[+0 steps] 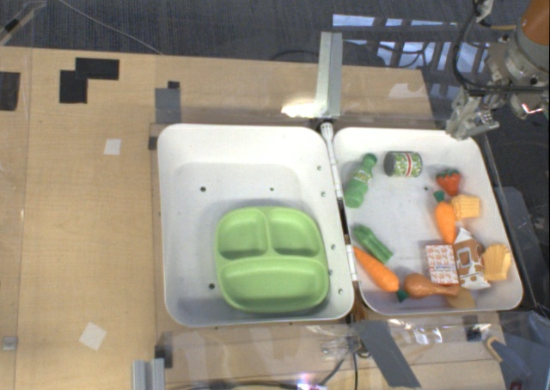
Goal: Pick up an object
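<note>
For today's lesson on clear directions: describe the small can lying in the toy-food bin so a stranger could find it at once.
Start at the right-hand white bin, the one crowded with toy food. Look along its far edge, near the middle, just right of the green bottle. The can lies there on its side, a short cylinder with a green label and dark ends, the only can among the vegetables and boxes.

Wooden bench carries left bin and right bin at 3 o'clock, touching.

The bench looked like pale matt wood; both white bins and the green divided plate appeared smooth, slightly glossy plastic.
</note>
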You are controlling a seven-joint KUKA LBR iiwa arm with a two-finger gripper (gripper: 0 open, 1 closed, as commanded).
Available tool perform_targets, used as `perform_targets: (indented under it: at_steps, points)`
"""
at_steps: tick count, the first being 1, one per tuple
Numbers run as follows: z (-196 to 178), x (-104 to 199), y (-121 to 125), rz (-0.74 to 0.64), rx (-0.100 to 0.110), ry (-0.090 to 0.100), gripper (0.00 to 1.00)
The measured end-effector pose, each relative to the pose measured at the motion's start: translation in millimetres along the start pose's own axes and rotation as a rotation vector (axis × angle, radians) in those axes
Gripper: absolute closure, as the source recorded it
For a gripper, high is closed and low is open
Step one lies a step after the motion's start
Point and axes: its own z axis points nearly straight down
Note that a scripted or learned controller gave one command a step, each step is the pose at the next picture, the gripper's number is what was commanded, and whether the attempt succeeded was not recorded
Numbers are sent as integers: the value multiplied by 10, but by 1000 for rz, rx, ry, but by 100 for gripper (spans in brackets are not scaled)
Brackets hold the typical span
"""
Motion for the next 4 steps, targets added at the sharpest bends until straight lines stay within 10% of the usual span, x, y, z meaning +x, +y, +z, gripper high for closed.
perform_targets:
  at_steps: [4]
  points:
    - [-573, -121, 17, -1, 16, -50, 100]
